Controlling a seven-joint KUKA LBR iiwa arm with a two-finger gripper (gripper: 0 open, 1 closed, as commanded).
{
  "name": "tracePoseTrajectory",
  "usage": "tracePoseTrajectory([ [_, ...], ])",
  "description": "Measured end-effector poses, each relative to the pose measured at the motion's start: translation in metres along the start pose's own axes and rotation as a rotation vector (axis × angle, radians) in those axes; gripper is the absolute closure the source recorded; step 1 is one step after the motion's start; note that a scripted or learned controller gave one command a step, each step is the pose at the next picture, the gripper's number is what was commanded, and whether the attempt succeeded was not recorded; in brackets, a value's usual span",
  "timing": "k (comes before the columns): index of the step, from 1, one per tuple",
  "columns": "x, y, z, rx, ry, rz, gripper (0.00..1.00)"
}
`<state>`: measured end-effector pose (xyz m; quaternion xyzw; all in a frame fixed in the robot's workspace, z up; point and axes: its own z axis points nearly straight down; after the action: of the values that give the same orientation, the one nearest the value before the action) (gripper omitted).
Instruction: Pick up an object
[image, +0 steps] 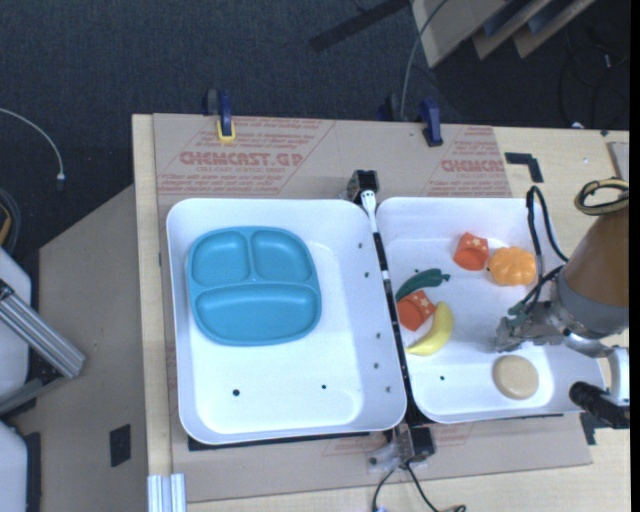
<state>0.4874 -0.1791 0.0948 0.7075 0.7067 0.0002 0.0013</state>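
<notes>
From above, the bench (300, 150) carries two white bins side by side. The left bin (290, 400) holds a blue divided plate (255, 285), lying flat toward its left side and far edge. The right bin (450, 400) holds the loose pieces: a red-orange block (471, 251) and an orange pepper (513, 266) touching each other near the far edge, a green pepper (422, 281) just inside the left edge, and below it a red piece (413, 310) resting against a yellow banana (433, 332). A beige round disc (516, 378) lies near the bin's near right corner. The arm (603, 275) comes in over the right edge, and its gripper (518, 330) sits low over the bin floor – between the orange pepper and the disc, just beside the disc, apart from the banana. Whether the claw is spread or pressed together cannot be told from here – nothing is seen between it
</notes>
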Motion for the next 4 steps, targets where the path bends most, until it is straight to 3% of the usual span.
tracePoseTrajectory([
  [3, -0.012, 0.004, -0.151, -0.005, -0.002, -0.002, 1.00],
  [4, 0.043, 0.008, -0.159, 0.001, 0.003, -0.007, 1.00],
])
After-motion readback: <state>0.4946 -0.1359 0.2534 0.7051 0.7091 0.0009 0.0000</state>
